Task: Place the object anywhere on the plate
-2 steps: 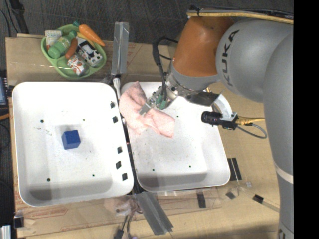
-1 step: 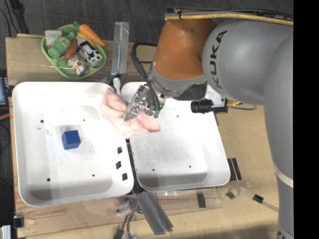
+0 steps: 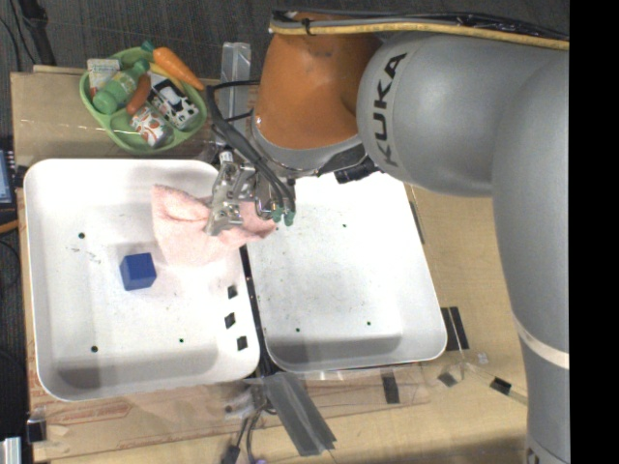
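Pink cloth point(image 3: 184, 228) – crumpled, loosely bunched, lying in the far right corner of the left bin point(image 3: 39, 259). Spreads from a ragged far-left corner toward the wall between the two bins, with its right edge reaching up onto that wall and perhaps just over it; hard to tell at this slant.

Directly over the cloth's right edge, the gripper point(image 3: 230, 211), metal parts pointing down into the folds and touching or nearly touching the fabric. Cannot tell whether it is spread or closed, nor whether any fabric is pinched – the wrist and the folds hide that spot. A small green-tipped part beside it, just right of the cloth.

Above and to the right of the cloth, the orange band point(image 3: 305, 85) of the wrist, then the grey arm point(image 3: 455, 95), lettered KUKA, running off to the right and down that side.

Near the cloth's lower left, apart from it, a blue cube point(image 3: 138, 271) sitting flat on the white floor of the same bin. Below and to the right of the cloth, a few small black marks point(image 3: 232, 319) on the rim beside the dividing wall.

Right of the cloth, the right bin point(image 3: 338, 288), white floor with a few dark specks.

Beyond the cloth, up and to the left, outside the bins on the bench, a green bowl point(image 3: 102, 119) heaped with small items, among them an orange carrot point(image 3: 174, 66) lying over its far rim.
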Controlling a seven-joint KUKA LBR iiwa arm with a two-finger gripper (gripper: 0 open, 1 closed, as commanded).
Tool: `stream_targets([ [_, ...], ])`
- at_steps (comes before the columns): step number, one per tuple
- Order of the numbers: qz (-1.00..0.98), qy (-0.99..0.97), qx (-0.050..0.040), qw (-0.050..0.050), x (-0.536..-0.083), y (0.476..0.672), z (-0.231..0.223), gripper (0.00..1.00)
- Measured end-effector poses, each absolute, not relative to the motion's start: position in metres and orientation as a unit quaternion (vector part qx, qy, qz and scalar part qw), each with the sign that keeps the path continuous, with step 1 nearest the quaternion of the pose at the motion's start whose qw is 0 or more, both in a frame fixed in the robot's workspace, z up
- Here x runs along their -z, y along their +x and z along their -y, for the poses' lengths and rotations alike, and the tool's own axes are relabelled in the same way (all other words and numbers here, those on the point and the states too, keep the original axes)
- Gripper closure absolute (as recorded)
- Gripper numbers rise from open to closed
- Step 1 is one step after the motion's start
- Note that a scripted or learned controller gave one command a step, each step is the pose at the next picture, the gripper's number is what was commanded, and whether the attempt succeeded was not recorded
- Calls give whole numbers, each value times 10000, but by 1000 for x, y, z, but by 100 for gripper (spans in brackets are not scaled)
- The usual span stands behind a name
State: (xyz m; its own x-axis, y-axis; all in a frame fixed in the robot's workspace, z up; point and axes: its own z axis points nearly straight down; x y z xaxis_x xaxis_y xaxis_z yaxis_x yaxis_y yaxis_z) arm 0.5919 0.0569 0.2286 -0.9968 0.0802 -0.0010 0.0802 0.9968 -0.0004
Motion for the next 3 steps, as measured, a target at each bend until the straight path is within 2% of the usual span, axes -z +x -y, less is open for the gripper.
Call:
stream_targets([
  [2,-10000,-58,2,11,-228,602,-166,100],
  [3,-10000,-56,2,12,-229,602,-166,0],
])
